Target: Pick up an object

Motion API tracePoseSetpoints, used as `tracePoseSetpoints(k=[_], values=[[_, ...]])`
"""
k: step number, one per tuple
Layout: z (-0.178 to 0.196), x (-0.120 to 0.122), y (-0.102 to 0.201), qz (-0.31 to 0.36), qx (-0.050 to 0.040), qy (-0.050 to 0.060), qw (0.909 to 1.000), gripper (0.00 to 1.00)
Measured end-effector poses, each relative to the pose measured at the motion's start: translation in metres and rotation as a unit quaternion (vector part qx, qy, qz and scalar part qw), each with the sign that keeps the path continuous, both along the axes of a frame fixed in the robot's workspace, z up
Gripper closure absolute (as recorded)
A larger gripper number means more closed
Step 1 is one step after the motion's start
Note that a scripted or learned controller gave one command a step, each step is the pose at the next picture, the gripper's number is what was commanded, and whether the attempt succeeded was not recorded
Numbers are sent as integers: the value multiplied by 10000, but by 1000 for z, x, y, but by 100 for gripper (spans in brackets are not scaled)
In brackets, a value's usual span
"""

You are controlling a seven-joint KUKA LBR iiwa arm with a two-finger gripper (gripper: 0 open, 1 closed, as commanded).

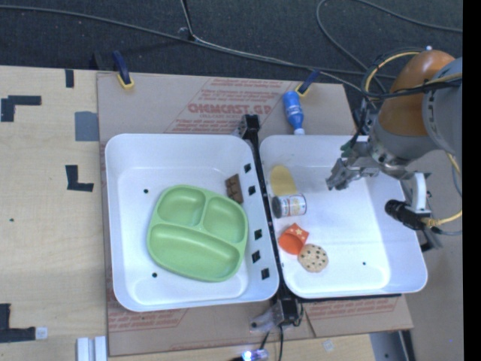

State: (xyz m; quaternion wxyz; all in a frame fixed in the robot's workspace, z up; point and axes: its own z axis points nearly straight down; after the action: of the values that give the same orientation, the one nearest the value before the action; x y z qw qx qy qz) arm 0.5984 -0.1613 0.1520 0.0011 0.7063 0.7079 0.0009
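The claw (340,179) hovers over the right bin (376,273) toward its two o'clock side; whether it's spread or pressed together, I can't tell. At the bin's nine o'clock edge sit a yellow piece (282,179), a small can (289,205), an orange piece (293,238) and a cookie (313,258). A green divided plate (198,232) fills the left bin (124,164).

Bench (45,216): pale wood surface with black tape marks, lying far across from the gripper (340,177). Cardboard sheet (210,104): brown, red lettering, laid flat on the bench, held by blue clamps at its far edge. Right bin (398,273): white, shallow, directly under the gripper. Left bin (124,201): white, touching the right bin on the side away from the gripper.
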Motion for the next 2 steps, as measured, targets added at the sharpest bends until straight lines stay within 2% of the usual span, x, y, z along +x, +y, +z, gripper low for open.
tracePoseSetpoints(k=[1, 2], values=[[62, 5, -3, -3, -8, -11, 10000, 100], [91, 6, -3, -4, -2, 1, 10000, 100]])
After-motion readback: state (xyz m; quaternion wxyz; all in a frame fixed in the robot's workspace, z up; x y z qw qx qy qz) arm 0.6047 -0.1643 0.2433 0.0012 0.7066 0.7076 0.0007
